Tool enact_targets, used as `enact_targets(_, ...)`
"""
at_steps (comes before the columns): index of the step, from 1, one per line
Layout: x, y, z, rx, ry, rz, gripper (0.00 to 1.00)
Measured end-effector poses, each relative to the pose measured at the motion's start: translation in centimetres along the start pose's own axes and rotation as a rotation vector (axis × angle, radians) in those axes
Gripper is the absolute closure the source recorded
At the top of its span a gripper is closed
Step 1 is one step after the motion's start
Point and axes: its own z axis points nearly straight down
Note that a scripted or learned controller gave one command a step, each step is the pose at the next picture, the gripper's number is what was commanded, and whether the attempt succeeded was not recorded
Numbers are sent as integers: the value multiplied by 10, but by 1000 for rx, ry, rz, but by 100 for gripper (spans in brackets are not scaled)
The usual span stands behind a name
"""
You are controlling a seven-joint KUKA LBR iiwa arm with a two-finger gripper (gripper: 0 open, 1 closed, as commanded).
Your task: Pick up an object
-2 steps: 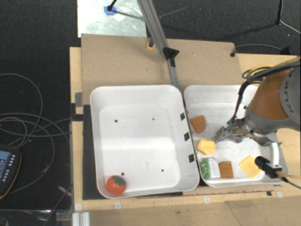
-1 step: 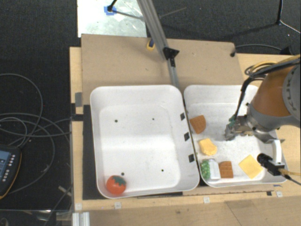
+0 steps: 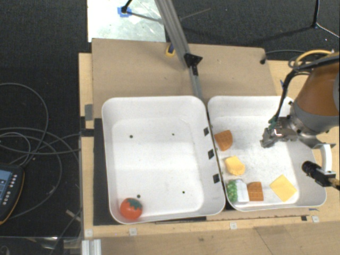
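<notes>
Gripper (image 3: 269, 138) low over right bin (image 3: 249, 106), nothing visibly held; finger state too blurred to tell.

This is a robotics lab or test cell, not a home or shop. A plain board-topped bench (image 3: 175, 68) stands on dark carpet and carries two shallow white bins (image 3: 154, 110), clipped together side by side. At three o'clock an industrial arm (image 3: 319, 97) with an orange band reaches in. At nine o'clock loose black cables (image 3: 32, 137) trail across the floor to a handheld control pendant (image 3: 8, 187). At twelve o'clock a grey metal pole (image 3: 172, 20) slants over the bench. The bins hold small toy foods (image 3: 236, 166).
</notes>
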Motion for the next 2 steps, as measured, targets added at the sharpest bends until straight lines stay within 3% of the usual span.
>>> enact_targets(1, -1, 3, -54, 0, 0, -1, 100)
enact_targets(2, 58, -2, -47, 7, 4, -5, 100)
